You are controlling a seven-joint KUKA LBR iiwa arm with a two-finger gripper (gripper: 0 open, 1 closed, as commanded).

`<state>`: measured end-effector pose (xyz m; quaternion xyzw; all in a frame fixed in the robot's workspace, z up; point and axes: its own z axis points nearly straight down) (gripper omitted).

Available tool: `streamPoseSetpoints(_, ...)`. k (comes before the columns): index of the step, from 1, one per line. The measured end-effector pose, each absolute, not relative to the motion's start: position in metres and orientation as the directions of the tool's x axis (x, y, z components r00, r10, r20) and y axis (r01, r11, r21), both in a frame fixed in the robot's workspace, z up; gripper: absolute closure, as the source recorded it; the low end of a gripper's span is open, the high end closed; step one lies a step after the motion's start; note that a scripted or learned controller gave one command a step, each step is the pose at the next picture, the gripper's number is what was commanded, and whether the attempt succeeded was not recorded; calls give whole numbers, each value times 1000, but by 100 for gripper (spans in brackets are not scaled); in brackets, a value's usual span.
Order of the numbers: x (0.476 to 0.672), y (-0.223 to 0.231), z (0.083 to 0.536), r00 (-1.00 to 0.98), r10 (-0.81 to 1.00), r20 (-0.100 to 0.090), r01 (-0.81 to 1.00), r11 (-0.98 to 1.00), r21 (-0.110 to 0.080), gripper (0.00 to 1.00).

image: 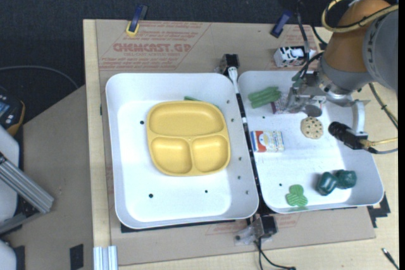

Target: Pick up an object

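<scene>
Two shallow white bins sit side by side on the bench. The left bin (126, 155) holds a yellow divided tray (188, 137), with a small green item (192, 98) showing at the tray's far edge. The right bin (354, 196) holds, from left to right: a green bar (264, 97) near the far left corner, a small red, white and blue carton (266, 141) by the left wall, a light green piece (295, 196) near the front edge, a round cookie (311, 128) at mid-bin, and a dark green toy (335, 181) at the front right. The gripper (302, 100) hangs low between the green bar and the cookie. Jaw state cannot be determined; nothing is seen held.
</scene>
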<state>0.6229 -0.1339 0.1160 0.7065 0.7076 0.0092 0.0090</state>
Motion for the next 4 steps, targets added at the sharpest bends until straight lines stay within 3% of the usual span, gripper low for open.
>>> streamPoseSetpoints(1, 622, -129, 179, -2, 1000, -2, 1000, 2, 6, 100)
streamPoseSetpoints(2, 624, -130, 229, -1, 1000, -2, 1000, 1, 8, 100)
streamPoseSetpoints(4, 628, -12, 236, -6, 1000, 1, 1000, 6, 3, 100)
